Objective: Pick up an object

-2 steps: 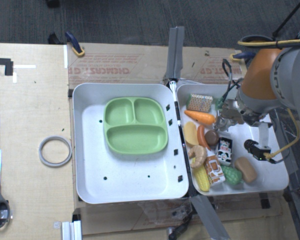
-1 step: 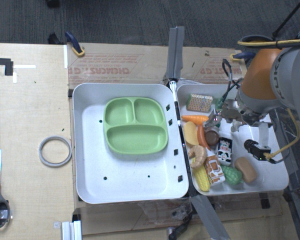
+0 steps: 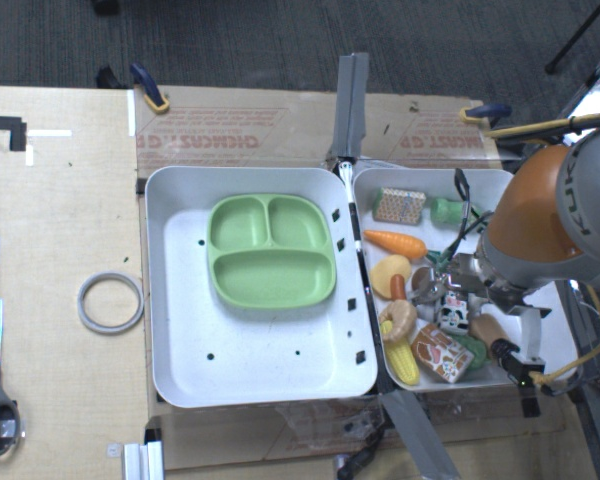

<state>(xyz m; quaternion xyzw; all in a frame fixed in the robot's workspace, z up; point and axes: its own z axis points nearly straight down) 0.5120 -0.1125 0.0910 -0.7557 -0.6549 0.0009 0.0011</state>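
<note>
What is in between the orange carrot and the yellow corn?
In the camera view, going down from the carrot to the corn, you pass a yellowish pear-like fruit and then a doughnut. All of them lie in the right bin.

**Readable text: cardboard print only**

Flat brown cardboard sheet [image 3: 230, 128] under the bins, far side: red printed wording, upside down from the cam. Left block looks approx. like "CHEMICAL GUYS" w/ smaller lines below it, too small to read. A second red block on the same sheet's right part, above the right shallow white plastic bin [image 3: 500, 180]; letters too blurred, can't make out.

Small brown-and-red printed food packet [image 3: 442, 353] in the right bin carries a label graphic; no words legible.
</note>
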